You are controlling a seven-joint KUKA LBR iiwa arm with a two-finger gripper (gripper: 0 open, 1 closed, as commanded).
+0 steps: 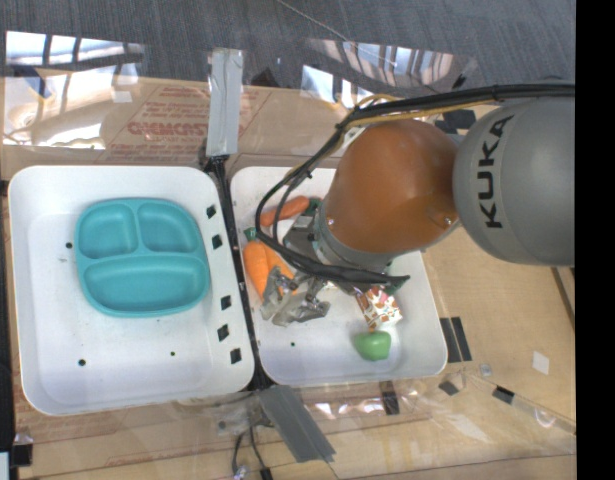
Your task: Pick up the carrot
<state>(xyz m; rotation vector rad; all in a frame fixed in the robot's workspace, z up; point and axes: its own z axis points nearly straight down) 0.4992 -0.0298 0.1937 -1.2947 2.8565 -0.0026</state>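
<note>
The carrot [258, 267] is orange with a green stub at its top end. It lies along the left wall of the right bin [417, 368]. My gripper [295, 303] hangs low over the bin floor just right of the carrot's lower end. It is open, and nothing shows between its fingers. The orange wrist band and grey arm cover the bin's middle and right side.
A second orange piece [288, 209] lies at the back of the right bin, partly under the cables. A small patterned box [380, 309] and a green round item [373, 345] sit at the front right. A teal divided plate [140, 256] rests in the left bin [47, 368].
</note>
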